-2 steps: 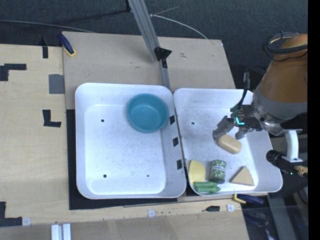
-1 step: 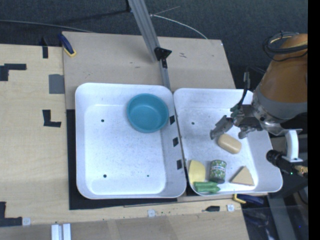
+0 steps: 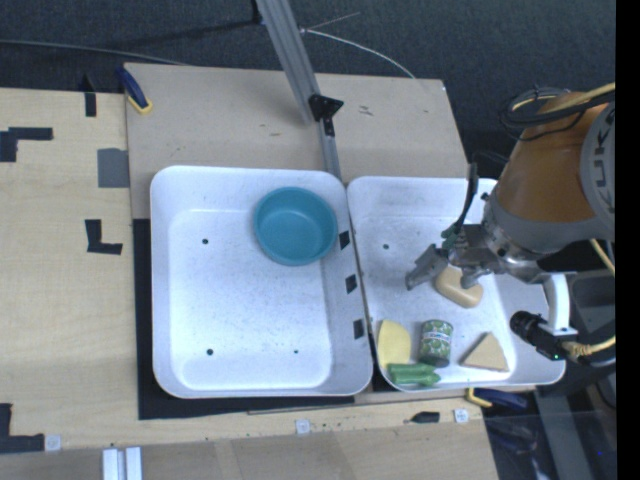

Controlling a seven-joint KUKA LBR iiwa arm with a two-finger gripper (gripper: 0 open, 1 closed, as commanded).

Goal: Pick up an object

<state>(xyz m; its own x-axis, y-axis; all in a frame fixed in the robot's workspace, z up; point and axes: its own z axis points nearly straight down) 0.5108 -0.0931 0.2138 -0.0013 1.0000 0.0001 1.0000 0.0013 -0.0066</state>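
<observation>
Left bin (image 3: pixel 190 298) holds blue bowl (image 3: pixel 295 226); end effector (image 3: pixel 452 271) grip unclear over right bin (image 3: pixel 400 208)

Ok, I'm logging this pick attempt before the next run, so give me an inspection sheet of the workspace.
Surface: two white bins, left bin and right bin, on a tan bench.
Job's things: pale block, yellow piece, green can, green piece, tan wedge, all in right bin.
Clutter: blue bowl in left bin.
Grippers: gripper over the pale block; grip unclear.
Cables: thin wire behind bench.
Surroundings: slanted metal pole.
</observation>
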